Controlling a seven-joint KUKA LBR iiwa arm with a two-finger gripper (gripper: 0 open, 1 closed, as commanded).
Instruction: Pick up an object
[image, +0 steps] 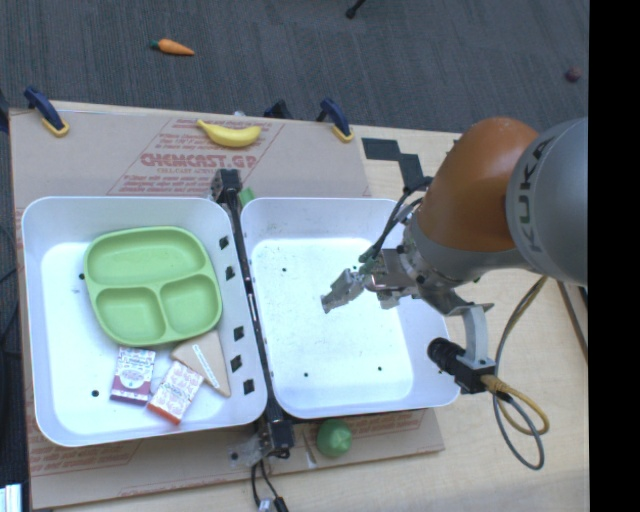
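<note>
My gripper (343, 288) hangs over the right bin (300, 395), near its middle, pointing left off the grey arm with the orange band (490, 180). The bin floor under it is bare white with a few dark specks. In the left bin (40, 250) lies a green divided plate (150, 280). In front of the plate are two small printed packets (133, 375) (176, 391) and a pale wedge (205, 366). All of these lie well to the left of the gripper, past the divider between the bins.
A yellow banana (230, 131) lies on the cardboard behind the bins. A green ball (335, 437) sits at the front edge. An orange carrot (175, 46) lies on the floor. Blue clamps (45, 110) (335, 117) hold the board. A cable (515, 410) loops on the right.
</note>
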